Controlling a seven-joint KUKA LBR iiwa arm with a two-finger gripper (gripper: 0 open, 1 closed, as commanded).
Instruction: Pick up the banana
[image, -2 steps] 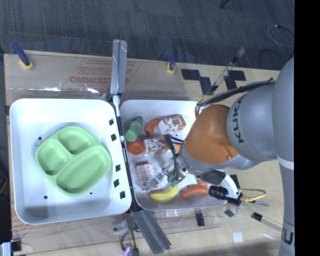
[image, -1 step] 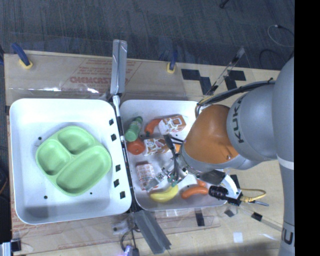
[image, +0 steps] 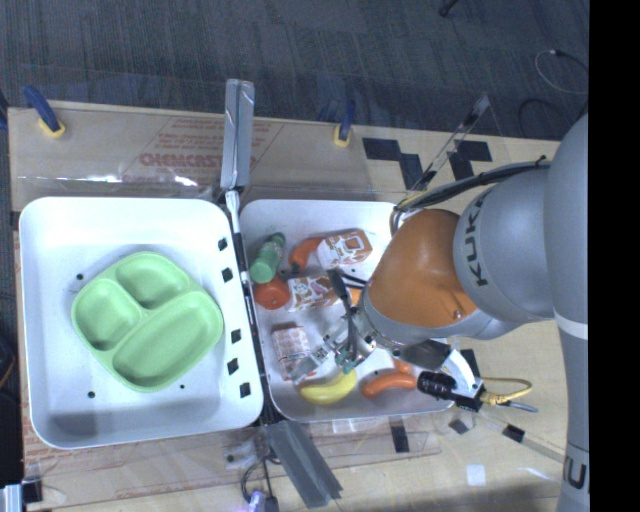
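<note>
The arm (image: 500, 250) is reaching into the right bin (image: 262, 300), its gripper (image: 345, 352) hanging low just above the banana (image: 328, 390); whether it is released or clenched cannot be told. The banana is lying at the bin's near edge, beside an orange carrot (image: 386, 381). A green plate (image: 148, 320) is sitting in the left bin (image: 40, 300).
</note>
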